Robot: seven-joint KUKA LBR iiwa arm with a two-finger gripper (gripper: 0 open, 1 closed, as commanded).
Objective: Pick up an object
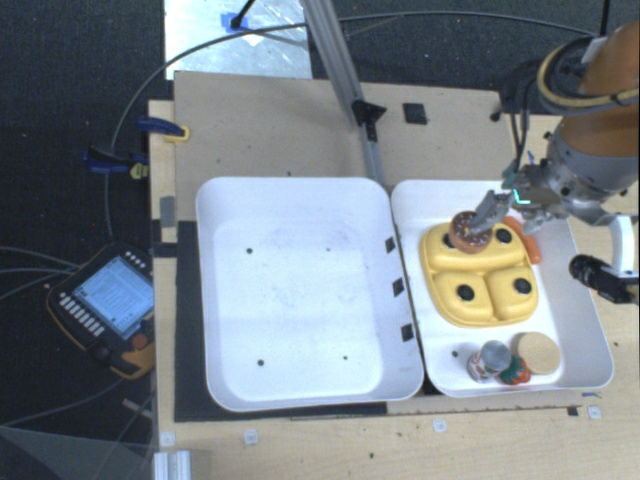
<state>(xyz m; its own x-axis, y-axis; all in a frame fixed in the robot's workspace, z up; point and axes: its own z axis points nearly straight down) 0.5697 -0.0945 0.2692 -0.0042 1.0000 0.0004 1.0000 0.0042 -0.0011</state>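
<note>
A small brown doughnut-like object (466, 231) sits on the upper part of a yellow compartment tray (480, 278) in the right bin (580, 368), toward twelve o'clock of the tray. The hand (492, 210) hangs just at its two o'clock side, fingers angled down toward it; whether they are spread or closed cannot be told, and nothing is seen between them. The pick looks not yet made: closing and lifting remain. At the tray's six o'clock lie a tan disc (537, 352) and a small figure (492, 361).
</note>
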